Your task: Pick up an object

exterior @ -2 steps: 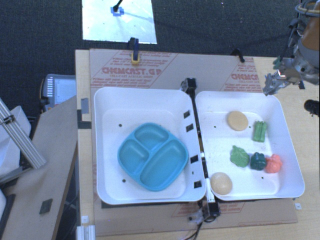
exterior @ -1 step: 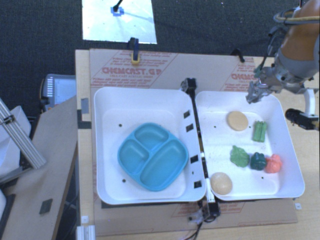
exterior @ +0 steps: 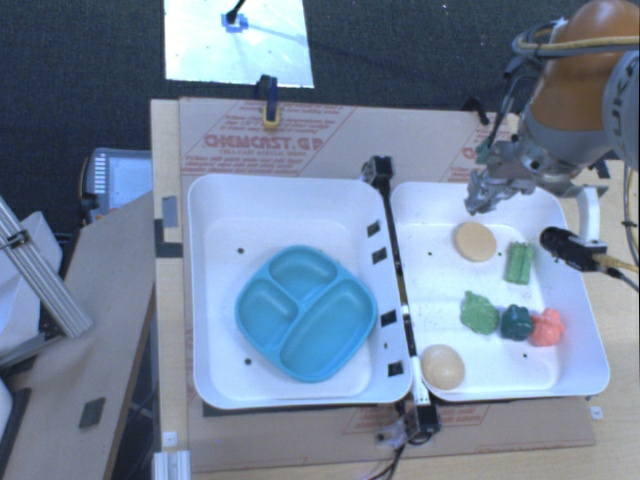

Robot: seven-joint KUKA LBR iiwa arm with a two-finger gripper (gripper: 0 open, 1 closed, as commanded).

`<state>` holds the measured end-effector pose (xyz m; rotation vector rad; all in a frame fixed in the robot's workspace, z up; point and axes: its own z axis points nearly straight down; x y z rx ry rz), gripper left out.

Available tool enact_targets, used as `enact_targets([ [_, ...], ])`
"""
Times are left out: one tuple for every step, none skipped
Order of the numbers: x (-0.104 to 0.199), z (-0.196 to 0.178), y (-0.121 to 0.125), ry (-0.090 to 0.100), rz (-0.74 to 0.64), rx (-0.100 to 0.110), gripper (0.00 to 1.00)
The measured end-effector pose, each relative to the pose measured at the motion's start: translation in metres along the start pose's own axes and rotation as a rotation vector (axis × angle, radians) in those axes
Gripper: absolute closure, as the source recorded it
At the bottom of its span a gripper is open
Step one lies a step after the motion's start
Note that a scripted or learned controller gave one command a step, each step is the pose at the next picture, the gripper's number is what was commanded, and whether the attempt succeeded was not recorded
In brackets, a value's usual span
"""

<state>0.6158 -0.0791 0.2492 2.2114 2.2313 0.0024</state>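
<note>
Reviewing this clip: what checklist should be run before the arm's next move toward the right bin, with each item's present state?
1. Gripper is over the right bin: ok.
2. A candidate is close: the tan disc lies just below the gripper in the view: ok.
3. Tan disc is apart from the green block: ok.
4. Height of the gripper above the disc: cannot tell.
5. Gripper carries nothing: cannot tell.
6. Other pieces are well spaced: the green lump, teal piece and pink piece crowd together: not ok.

Right bin (exterior: 430,288): open floor along its left side, between tan disc (exterior: 475,241) and tan ball (exterior: 442,366). Lower right crowded: green lump (exterior: 479,313), dark green piece (exterior: 516,322), pink piece (exterior: 547,328) packed together.
</note>
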Motion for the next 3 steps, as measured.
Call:
enact_targets([
  [0.048,0.013,-0.022,0.000,0.000,0.003,1.00],
  [0.097,0.025,-0.041,0.001,0.000,0.003,1.00],
  [0.159,0.023,-0.057,0.001,-0.001,0.002,1.00],
])
